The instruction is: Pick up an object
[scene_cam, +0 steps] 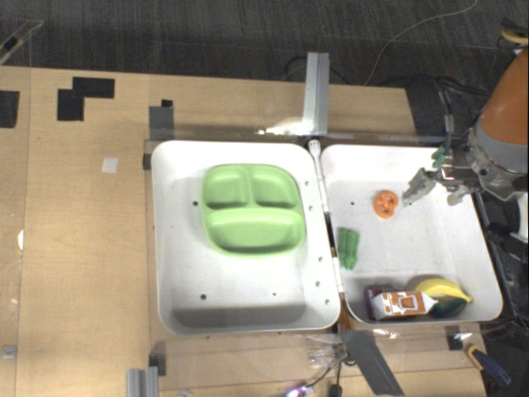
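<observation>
The step in hand looks like the approach, before any grasp. The gripper (433, 185) hangs over the upper right part of the right bin (488, 246), and its two fingers stand apart with nothing between them, so the jaws are open and hold nothing. One finger (416, 186) points left toward the orange ball (385, 203), which lies just beside it on the white floor of the bin.

I judge the ball to be the likely target, because it is the nearest thing to the jaws, though the task names no thing. The next move calls for a small shift to the left and a descent, so that the fingers come on both sides of the ball, and then a closing. As the ball is round, it could roll away if one finger touches it first.

The ball is small, orange, with some darker marks on its top; the view is too coarse to say what they are. It lies free, well apart from the other things in this bin: a green piece (348, 248) by the left wall, and at the near edge a brown carton (401, 304) touching a banana (442, 289). The left bin (173, 222) bears a green tray (250, 208) with three compartments.
</observation>
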`<state>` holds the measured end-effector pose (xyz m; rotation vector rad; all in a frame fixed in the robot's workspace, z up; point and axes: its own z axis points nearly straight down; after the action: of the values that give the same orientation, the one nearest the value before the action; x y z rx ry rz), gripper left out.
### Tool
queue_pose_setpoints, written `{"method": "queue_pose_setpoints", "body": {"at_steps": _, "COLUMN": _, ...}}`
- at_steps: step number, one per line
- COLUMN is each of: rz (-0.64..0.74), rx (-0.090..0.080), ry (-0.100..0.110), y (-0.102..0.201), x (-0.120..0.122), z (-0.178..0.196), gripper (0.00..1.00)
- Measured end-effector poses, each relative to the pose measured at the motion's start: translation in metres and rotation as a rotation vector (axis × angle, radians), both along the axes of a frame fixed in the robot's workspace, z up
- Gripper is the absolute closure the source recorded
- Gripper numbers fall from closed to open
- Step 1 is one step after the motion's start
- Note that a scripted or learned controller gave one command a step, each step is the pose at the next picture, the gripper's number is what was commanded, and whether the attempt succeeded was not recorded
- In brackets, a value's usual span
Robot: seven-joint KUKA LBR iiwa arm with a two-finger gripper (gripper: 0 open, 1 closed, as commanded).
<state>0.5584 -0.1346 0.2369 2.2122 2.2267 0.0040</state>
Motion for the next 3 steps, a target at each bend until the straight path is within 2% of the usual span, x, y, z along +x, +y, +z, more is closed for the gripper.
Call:
{"method": "queue_pose_setpoints", "body": {"at_steps": 1, "rz": 0.04, "rx": 0.0, "ry": 0.002, "y": -0.003, "x": 0.047, "z": -0.084, "gripper": 0.0}}
{"method": "queue_pose_setpoints", "body": {"at_steps": 2, "rz": -0.044, "rx": -0.001, "ry": -0.012, "y": 0.006, "x": 0.023, "z": -0.146, "gripper": 0.0}}
{"method": "queue_pose_setpoints", "body": {"at_steps": 3, "rz": 0.071, "rx": -0.002, "ry": -0.009, "y": -0.027, "x": 0.071, "z": -0.147, "gripper": 0.0}}
